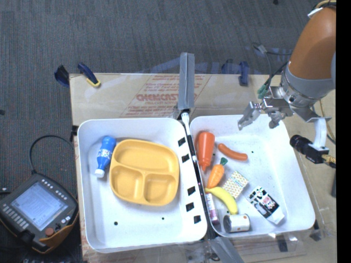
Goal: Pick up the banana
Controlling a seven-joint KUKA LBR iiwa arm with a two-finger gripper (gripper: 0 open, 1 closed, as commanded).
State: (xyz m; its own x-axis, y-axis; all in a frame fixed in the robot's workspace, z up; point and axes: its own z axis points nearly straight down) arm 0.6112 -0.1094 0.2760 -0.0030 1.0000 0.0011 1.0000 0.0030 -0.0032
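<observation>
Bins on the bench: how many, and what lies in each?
2. The left bin holds a yellow plate and a blue bottle. The right bin holds the banana, a carrot and other small items; some may be partly hidden.

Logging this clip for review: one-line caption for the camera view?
Open gripper hovers over the right bin's far edge, nothing held; banana lies near the front among toy food.

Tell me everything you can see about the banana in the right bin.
The banana is small, bright yellow and smooth, probably a plastic toy. It is curved and lies flat on the floor of the right bin, toward its near left part. One end points toward the carrot and seems to touch it; the checkered packet lies close on its right, and a small can sits just below its other end. The gripper is well away from it.
</observation>
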